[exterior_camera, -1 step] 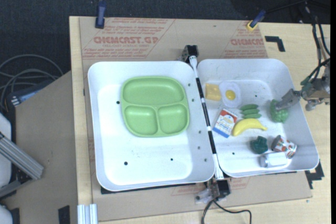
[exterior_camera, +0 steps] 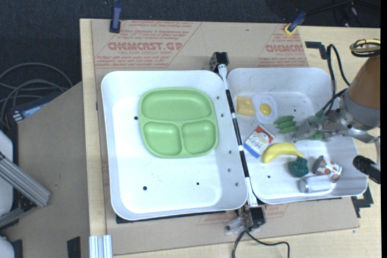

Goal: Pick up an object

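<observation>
The right bin (exterior_camera: 284, 78) holds several small items. A yellow banana (exterior_camera: 281, 151) lies near its middle, with a red and white carton (exterior_camera: 257, 142) to its left. A green pod-shaped piece (exterior_camera: 284, 124) lies just left of my gripper (exterior_camera: 311, 129), which reaches in low from the right edge. A yellow block (exterior_camera: 245, 106) and a clear round lid with a yellow centre (exterior_camera: 265, 109) sit further back. A dark green lump (exterior_camera: 297, 167), a red and white wrapped piece (exterior_camera: 327, 168) and a grey cylinder (exterior_camera: 312, 184) lie near the front.
The left bin (exterior_camera: 121, 148) carries a light green divided plate (exterior_camera: 179, 121). The grey arm with its orange band (exterior_camera: 366, 90) hangs over the right bin's right wall. Black cables run along the bench at the back right.
</observation>
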Controlling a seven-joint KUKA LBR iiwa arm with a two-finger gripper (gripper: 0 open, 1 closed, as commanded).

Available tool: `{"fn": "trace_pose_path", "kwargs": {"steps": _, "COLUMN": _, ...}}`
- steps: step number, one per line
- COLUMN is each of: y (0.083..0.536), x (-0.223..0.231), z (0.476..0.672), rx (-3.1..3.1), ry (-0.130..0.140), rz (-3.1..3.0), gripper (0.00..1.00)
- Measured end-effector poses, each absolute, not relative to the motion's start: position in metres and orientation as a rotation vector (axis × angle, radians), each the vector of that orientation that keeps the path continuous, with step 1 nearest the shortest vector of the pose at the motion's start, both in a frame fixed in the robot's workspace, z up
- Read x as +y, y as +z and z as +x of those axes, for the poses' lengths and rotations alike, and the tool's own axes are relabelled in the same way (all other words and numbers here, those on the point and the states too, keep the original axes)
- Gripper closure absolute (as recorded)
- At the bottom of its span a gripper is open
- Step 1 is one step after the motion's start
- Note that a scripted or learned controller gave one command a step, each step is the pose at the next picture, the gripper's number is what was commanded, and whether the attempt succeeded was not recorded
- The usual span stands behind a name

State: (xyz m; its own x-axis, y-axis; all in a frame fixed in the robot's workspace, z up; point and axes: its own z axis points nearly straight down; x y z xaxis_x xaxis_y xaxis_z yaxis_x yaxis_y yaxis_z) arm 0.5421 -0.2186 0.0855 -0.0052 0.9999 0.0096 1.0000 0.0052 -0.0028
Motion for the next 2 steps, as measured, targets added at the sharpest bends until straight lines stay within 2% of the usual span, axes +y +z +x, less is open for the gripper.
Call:
{"fn": "trace_pose_path", "kwargs": {"steps": 1, "y": 0.098, "x": -0.109, "z": 0.582, "rx": -2.224, "ry": -0.003, "rz": -2.220, "gripper": 0.00}}
{"fn": "trace_pose_path", "kwargs": {"steps": 2, "y": 0.085, "x": -0.125, "z": 0.615, "rx": -2.224, "ry": 0.000, "rz": -2.221, "gripper": 0.00}}
